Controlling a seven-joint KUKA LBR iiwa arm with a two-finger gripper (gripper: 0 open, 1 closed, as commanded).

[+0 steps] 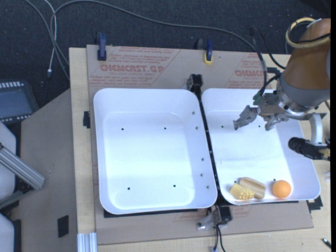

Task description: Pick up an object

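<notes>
My gripper hangs over the back half of the right bin, fingers spread open with nothing between them. At the bin's front edge lie three small items: an orange ball, a tan bread-like roll and a yellow corn piece touching the roll. The gripper is well behind these items, apart from all of them.
The left bin sits beside the right one, the two sharing a dark seam. Clamps hold the cardboard backing at the bench's far edge. A black part of the arm reaches over the right bin's right rim.
</notes>
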